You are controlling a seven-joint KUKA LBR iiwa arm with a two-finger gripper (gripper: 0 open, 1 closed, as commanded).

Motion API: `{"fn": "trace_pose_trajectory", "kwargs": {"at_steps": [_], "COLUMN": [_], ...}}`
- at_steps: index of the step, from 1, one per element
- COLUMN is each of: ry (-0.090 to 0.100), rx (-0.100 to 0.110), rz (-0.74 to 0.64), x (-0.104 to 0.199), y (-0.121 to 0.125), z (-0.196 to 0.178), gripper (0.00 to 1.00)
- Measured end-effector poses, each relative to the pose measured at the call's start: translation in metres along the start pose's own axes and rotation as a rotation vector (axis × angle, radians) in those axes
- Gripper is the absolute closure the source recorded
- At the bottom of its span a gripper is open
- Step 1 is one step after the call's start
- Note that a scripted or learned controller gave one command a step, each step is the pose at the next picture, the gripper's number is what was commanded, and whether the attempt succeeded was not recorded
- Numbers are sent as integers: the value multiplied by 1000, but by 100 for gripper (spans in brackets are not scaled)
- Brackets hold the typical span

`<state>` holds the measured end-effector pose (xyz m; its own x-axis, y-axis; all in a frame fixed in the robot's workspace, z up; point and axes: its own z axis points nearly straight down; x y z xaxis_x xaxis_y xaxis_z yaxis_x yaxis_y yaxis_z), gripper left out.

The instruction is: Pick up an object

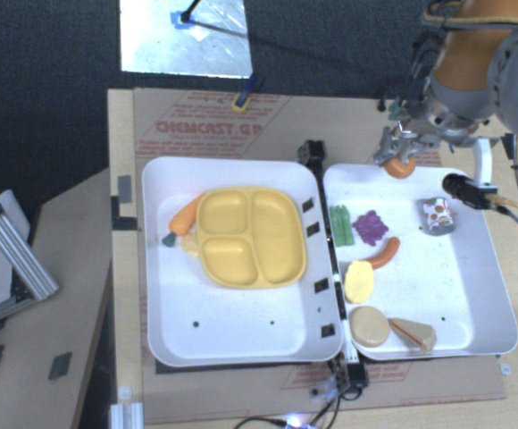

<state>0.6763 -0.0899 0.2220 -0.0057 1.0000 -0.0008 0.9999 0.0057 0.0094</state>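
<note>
My gripper (399,153) hangs over the back rim of the right bin (491,275), near its far left corner. A small orange object (402,169) sits right at the fingertips and looks pinched between them, raised a little above the rim. Lower in the right bin lie a green piece (340,223), a purple grape bunch (370,227), a reddish sausage (384,254), a yellow oval piece (359,281), a tan round bun (370,325) and a tan wedge (413,332). A small white patterned can (436,214) rests near the right wall.
The left bin (165,311) holds a yellow divided plate (244,237) with a carrot (185,214) at its left edge. A black divider with clips (323,231) runs between the bins. The grey arm with its orange band (482,34) fills the upper right.
</note>
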Motion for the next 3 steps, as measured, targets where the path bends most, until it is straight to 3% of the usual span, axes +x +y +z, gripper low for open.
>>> {"fn": "trace_pose_trajectory", "kwargs": {"at_steps": [1, 3], "ry": [1, 2], "rx": [6, 11], "rz": [0, 5], "x": [0, 27], "y": [1, -85], "z": [-3, -10], "gripper": [100, 100]}}
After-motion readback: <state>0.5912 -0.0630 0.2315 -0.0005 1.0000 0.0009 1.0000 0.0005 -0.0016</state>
